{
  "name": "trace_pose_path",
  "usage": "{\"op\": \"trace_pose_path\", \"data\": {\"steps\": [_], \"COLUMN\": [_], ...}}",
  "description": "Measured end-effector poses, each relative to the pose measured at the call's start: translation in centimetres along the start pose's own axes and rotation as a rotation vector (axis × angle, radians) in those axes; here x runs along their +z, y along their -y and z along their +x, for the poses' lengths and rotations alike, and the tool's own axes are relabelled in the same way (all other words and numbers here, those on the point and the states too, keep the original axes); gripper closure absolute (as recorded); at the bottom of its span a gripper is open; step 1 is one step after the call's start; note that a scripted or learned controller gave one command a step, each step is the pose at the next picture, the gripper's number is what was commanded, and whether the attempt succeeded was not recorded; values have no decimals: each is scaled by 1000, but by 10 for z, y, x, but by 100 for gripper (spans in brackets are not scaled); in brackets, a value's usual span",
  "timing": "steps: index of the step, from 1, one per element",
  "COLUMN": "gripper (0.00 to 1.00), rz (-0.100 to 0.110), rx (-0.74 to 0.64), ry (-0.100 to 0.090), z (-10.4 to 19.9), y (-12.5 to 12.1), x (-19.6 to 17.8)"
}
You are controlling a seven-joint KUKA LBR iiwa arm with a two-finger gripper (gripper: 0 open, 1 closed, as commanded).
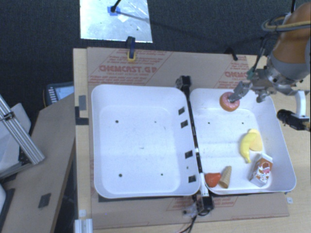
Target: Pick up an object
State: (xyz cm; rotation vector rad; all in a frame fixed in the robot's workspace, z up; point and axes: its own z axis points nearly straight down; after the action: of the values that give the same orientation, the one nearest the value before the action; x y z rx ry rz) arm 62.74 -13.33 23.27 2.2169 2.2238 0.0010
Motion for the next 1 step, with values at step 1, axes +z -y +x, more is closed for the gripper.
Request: {"op": "trace_pose_path", "data": {"steps": [1], "gripper": [0], "rz": [3], "rx": [7], "ry": [1], "z": [-75], "y": [-4], "x": [76]}}
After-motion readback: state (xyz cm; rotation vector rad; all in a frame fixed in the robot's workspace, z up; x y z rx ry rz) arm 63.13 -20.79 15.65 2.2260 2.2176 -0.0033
